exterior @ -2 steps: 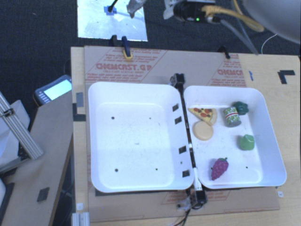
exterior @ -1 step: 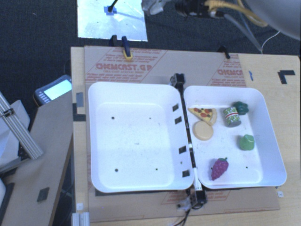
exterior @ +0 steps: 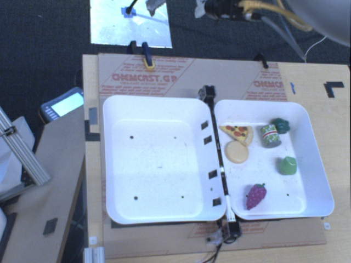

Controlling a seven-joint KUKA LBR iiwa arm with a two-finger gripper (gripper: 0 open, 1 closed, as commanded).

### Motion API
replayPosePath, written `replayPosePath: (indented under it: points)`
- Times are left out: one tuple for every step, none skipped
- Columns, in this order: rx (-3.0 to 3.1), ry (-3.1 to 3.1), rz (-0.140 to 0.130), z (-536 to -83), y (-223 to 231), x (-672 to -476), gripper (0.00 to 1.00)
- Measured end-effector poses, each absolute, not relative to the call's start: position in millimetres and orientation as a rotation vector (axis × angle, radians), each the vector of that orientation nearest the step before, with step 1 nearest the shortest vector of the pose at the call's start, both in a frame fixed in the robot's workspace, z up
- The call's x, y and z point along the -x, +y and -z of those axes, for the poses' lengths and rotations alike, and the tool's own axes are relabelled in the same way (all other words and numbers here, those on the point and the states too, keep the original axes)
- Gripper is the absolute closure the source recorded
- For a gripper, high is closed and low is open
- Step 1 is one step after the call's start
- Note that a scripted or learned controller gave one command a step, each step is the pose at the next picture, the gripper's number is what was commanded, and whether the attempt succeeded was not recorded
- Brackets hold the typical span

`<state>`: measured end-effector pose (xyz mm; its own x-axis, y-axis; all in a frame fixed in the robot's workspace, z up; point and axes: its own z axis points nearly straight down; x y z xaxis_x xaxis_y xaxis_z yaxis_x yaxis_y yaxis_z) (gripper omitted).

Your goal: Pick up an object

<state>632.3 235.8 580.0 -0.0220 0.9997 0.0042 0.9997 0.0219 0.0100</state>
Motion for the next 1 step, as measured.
replayPosePath:
  points:
    - [-2.190,2.245,-0.020,-591.7,236.1,-632.2,1.00]
